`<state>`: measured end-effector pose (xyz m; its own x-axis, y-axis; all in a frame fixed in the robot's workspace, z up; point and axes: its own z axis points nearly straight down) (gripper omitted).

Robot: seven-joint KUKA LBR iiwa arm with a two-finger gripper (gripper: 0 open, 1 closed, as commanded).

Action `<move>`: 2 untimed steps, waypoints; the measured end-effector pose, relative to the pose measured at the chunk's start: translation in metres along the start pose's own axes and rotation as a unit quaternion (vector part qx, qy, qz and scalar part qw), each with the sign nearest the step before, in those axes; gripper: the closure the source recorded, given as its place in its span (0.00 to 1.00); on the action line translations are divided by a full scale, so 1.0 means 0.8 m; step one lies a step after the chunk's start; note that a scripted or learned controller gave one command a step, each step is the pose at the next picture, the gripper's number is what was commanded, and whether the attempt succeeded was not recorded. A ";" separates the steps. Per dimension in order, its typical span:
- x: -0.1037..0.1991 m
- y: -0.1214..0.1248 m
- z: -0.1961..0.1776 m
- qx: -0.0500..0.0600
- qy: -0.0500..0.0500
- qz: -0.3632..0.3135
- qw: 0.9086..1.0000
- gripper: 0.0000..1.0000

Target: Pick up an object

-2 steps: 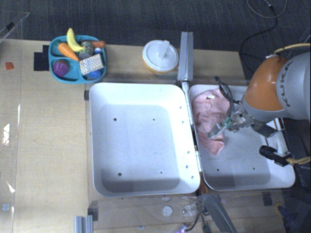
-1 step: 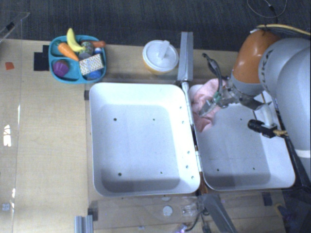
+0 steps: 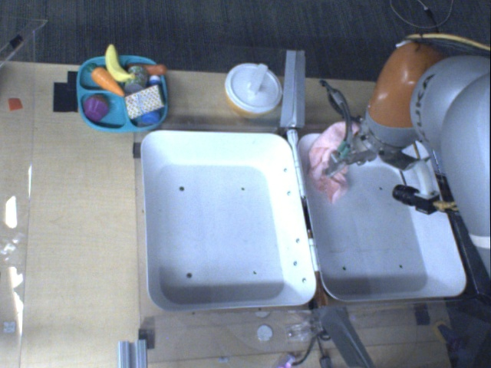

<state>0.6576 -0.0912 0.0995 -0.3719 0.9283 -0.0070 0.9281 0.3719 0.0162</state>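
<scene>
A soft pink object (image 3: 325, 162), crumpled like cloth, lies in the far left corner of the right bin (image 3: 399, 271), against the wall next to the left bin. My gripper (image 3: 342, 158) reaches in from the right and sits right at the pink object's right side, touching or overlapping it. The grey wrist and orange band (image 3: 399, 90) rise behind it. Part of the pink object is hidden under the gripper.
The left bin (image 3: 222, 290) lies beside the right one. Behind the bins are a blue tray (image 3: 86, 119) of toy food at the far left, a white-lidded yellow cup (image 3: 253, 89), and a grey post (image 3: 292, 90) between the bins.
</scene>
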 end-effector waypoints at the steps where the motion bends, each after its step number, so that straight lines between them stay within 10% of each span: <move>1: 0.000 0.000 0.000 0.000 0.000 0.000 1.000 0.00; 2: 0.000 0.000 0.000 0.000 0.000 0.000 1.000 0.00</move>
<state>0.6576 -0.0911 0.0995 -0.3721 0.9282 -0.0071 0.9280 0.3721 0.0161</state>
